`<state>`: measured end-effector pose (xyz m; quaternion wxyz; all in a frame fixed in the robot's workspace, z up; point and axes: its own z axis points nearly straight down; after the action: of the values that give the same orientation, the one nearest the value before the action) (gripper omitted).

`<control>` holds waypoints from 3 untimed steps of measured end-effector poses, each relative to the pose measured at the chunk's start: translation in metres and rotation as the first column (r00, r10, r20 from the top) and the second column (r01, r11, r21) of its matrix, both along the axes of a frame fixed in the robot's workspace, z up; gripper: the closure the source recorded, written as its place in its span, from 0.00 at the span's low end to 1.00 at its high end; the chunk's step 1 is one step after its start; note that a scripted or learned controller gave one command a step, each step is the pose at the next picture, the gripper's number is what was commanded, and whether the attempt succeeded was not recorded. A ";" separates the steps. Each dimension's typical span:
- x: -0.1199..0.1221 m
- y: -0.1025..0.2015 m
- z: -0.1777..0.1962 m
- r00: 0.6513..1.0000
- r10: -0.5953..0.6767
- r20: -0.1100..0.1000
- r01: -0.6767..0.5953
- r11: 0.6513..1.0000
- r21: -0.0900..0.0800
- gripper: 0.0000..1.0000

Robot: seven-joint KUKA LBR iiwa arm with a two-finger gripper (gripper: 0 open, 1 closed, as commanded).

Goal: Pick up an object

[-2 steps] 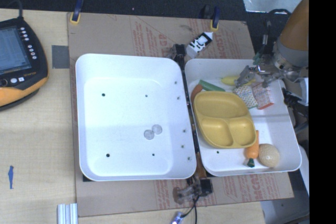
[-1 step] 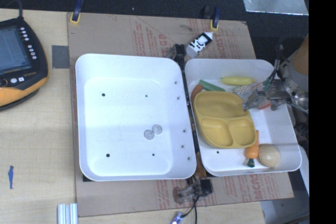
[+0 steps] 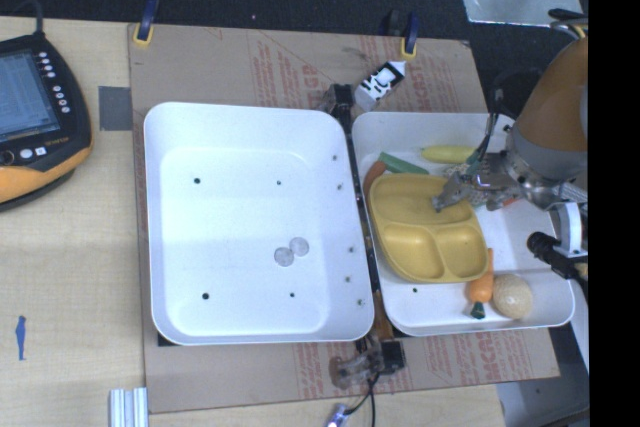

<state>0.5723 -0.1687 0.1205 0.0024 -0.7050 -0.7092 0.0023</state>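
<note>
Dark carpet is filling the background at 12 o'clock, and below it a wooden surface [image 3: 70, 295] is carrying a brown cardboard sheet [image 3: 300, 65] with two white bins side by side. At 9 o'clock a teach pendant [image 3: 35, 115] is lying on the wood. In the left bin [image 3: 200, 130], two small clear discs [image 3: 291, 252] are sitting near its 5 o'clock area. In the right bin [image 3: 540, 315], a yellow divided tray [image 3: 425, 230] is lying toward 9 o'clock, a banana [image 3: 448, 154] is resting at 12 o'clock, and a carrot [image 3: 480, 289] is touching a beige ball [image 3: 512, 296] at 6 o'clock. Reaching in from 3 o'clock, the gripper [image 3: 455, 192] is hovering over the tray's upper edge; whether its jaws are wide or narrow, I cannot tell.
</note>
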 end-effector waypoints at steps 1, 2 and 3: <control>0.000 -0.001 0.010 1.000 0.002 -0.002 -0.002 1.000 0.000 1.00; -0.035 -0.028 0.059 1.000 -0.004 0.005 0.004 1.000 0.000 1.00; -0.013 -0.043 0.066 1.000 -0.002 0.005 0.002 1.000 0.001 1.00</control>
<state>0.5592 -0.2114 0.1864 0.0009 -0.7057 -0.7085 0.0003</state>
